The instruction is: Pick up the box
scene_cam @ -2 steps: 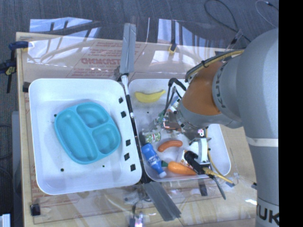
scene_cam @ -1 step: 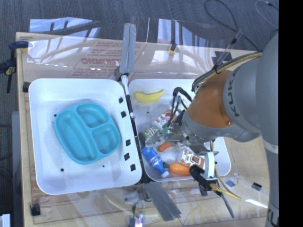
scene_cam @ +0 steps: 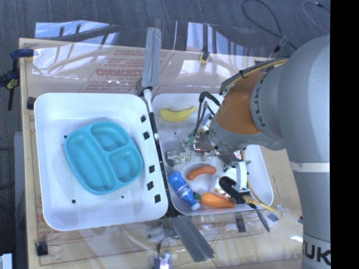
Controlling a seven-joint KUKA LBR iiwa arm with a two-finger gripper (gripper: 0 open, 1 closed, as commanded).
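My gripper reaches down into the right bin, near its middle. Just left of and below it lies a small shiny grey-and-green item that may be the box; its shape is hard to make out. It touches or nearly touches the gripper tip, and I cannot see whether it is held. The arm's orange band and grey wrist hide the back right part of the bin.
The right bin also holds a yellow banana at the back, an orange-red sausage, a blue bottle and a carrot at the front. A light-blue divided plate lies in the left bin.
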